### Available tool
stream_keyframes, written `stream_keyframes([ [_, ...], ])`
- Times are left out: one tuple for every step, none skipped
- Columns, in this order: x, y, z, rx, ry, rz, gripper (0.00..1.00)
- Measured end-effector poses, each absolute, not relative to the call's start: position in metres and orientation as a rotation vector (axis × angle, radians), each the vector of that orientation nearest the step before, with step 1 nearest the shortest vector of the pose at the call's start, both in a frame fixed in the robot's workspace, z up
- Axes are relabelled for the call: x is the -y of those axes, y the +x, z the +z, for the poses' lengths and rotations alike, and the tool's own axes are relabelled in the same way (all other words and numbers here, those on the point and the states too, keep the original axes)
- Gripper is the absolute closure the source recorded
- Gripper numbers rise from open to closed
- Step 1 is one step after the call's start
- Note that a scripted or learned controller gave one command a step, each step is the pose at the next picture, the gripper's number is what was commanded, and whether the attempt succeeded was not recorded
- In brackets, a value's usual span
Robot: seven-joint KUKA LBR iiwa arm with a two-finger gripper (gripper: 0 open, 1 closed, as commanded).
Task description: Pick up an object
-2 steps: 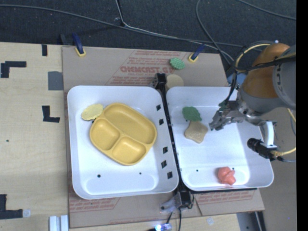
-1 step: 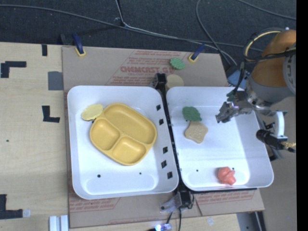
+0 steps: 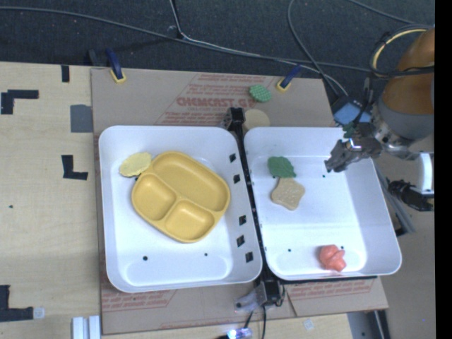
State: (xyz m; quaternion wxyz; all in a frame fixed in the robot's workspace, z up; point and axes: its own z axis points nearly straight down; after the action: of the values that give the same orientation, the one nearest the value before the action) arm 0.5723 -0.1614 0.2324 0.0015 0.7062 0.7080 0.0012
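The right bin (image 3: 367, 210) holds three small objects: a green leaf-shaped piece (image 3: 281, 166), a tan biscuit-like piece (image 3: 287, 194) just below it, and a pink-red lump (image 3: 331, 257) near the front edge. My gripper (image 3: 339, 157) hangs over the bin's upper right part, well to the right of the green piece, with nothing visible between its fingers. The dark fingers point left and down.
The left bin (image 3: 116, 189) contains a yellow divided plate (image 3: 181, 196) and a pale yellow flat piece (image 3: 134, 164). A green waffle-like piece (image 3: 259, 92) and a beige disc (image 3: 256, 117) lie on the cardboard behind the bins. Cables run across the back.
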Motion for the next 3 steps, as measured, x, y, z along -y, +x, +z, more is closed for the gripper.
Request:
stream_keyframes([
  [0.161,0.573,0.249,-2.223,2.219,0.002,1.00],
  [0.103,0.564,0.243,-2.229,2.216,0.000,1.00],
  [0.052,0.558,0.233,-2.229,2.217,-0.002,1.00],
])
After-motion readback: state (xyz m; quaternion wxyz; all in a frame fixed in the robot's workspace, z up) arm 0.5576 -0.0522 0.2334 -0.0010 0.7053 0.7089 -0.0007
